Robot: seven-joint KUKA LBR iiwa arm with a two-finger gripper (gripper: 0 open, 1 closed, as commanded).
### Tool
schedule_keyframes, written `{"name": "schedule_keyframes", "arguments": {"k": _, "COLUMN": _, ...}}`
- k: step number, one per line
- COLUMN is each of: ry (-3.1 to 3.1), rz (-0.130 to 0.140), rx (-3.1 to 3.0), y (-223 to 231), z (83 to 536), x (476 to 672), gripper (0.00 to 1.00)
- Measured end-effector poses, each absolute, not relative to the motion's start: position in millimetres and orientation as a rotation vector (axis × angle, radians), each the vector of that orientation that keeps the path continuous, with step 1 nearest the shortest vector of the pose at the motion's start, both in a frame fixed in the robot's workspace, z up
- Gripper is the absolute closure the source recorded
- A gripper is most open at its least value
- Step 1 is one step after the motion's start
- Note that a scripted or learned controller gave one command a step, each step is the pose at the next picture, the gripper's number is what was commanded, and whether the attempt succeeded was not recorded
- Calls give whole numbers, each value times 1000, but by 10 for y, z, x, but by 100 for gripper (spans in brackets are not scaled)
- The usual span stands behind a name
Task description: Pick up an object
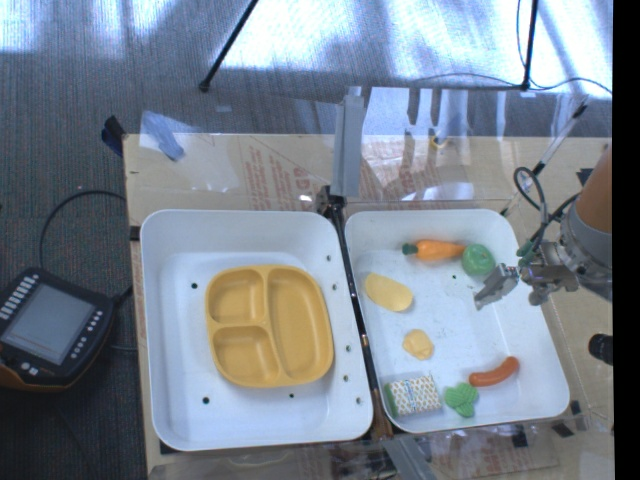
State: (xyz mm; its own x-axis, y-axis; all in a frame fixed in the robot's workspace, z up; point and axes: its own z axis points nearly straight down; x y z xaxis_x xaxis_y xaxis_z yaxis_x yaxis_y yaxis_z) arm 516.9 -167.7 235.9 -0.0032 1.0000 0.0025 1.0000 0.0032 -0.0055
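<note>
White plastic forms both bins: the left bin [170, 268] holds one yellow divided plate [268, 325], the right bin [520, 368] seven toy foods. The gripper [502, 286] hangs with jaws spread and nothing between them, just beside one green round toy [478, 260] and one carrot [436, 250]; one sausage [494, 372] lies well below them.

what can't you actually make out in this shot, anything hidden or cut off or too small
- The claw in the camera view: too small and blurred to read its finger state.
- The arm: cut off by the right edge past the orange band.
- The checked block in the right bin: pattern too small to identify.
- The tablet: cropped by the left edge, screen glare-washed.
- Bench's near edge: cut off by the bottom.
</note>
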Motion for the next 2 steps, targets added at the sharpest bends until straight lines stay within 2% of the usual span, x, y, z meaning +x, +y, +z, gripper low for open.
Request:
{"name": "schedule_keyframes", "arguments": {"k": 1, "ry": -2348, "rz": 3, "rx": -2078, "y": -777, "z": 857, "x": 5110, "gripper": 0}}
{"name": "schedule_keyframes", "arguments": {"k": 2, "ry": -2078, "rz": 4, "rx": -2350, "y": -943, "z": 862, "x": 5085, "gripper": 0}}
